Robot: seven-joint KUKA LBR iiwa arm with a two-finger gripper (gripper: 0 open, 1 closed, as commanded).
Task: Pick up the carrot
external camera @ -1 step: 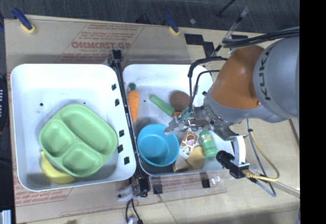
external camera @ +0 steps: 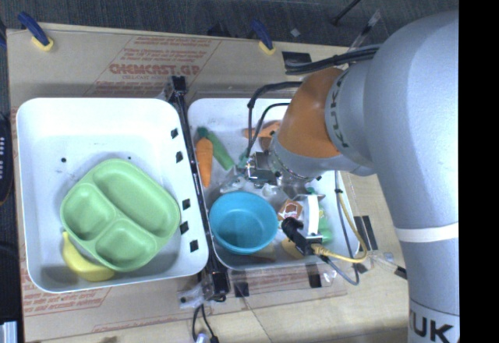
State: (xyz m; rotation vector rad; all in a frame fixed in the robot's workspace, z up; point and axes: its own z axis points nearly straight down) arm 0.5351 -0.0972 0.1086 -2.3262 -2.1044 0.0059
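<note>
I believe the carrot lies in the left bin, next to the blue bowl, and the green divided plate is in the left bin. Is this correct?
Not quite. The camera view shows the carrot in the right bin, against its left wall, just above the blue bowl. The rest holds: the green divided plate is in the left bin.

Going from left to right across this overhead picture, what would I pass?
Yellow object under the tray's corner → green divided plastic tray → orange carrot → round blue bowl → grey robot arm with an orange band.
</note>
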